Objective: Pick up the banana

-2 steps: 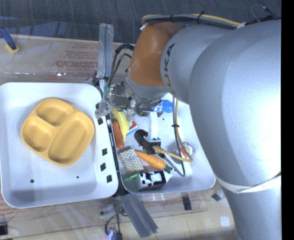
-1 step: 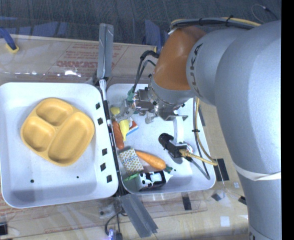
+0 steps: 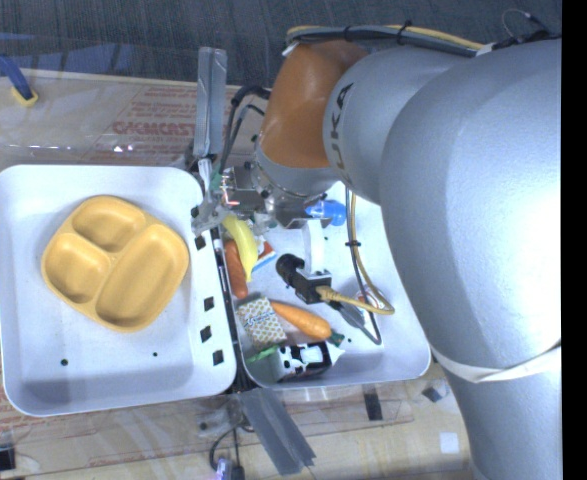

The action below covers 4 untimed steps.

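Looks like the reach-in step: pincer [image 3: 223, 203] sits right above the banana [image 3: 240, 242] at the right bin's [image 3: 398, 353] left edge, can't tell its state, next it needs a clean pinch and lift.

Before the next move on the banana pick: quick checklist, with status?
1. Banana located: ok, it lies in the right bin near the divider between the bins.
2. Gripper over the target: ok, it sits just above the banana's upper end.
3. Finger state: cannot tell, the wrist hides it.
4. Banana in grasp: cannot tell, nothing shows between the fingers.
5. Clutter near the target: not ok, an orange carrot lies right against the banana.
6. Left bin contents: ok, the yellow divided plate sits apart from the pick.
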Each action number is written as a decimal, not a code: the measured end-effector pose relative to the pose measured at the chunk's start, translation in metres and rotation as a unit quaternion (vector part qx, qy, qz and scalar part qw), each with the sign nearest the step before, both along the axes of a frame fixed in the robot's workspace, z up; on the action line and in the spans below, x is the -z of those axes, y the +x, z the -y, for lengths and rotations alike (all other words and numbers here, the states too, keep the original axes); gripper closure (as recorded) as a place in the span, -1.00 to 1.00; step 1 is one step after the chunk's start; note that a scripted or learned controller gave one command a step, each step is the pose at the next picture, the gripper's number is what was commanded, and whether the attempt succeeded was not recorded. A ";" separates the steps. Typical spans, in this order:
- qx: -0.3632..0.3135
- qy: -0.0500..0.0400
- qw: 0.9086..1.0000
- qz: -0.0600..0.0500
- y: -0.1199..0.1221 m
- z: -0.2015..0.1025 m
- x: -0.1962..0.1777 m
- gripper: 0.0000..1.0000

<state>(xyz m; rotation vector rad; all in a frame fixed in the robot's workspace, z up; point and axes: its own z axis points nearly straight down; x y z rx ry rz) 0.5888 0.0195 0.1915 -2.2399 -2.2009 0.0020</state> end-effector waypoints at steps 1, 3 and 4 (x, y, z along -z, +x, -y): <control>-0.001 0.000 1.000 -0.002 -0.016 0.058 0.001 -1.00; -0.048 0.000 0.999 -0.001 -0.030 0.028 0.001 -1.00; -0.085 0.001 0.996 -0.002 -0.045 0.034 -0.008 -1.00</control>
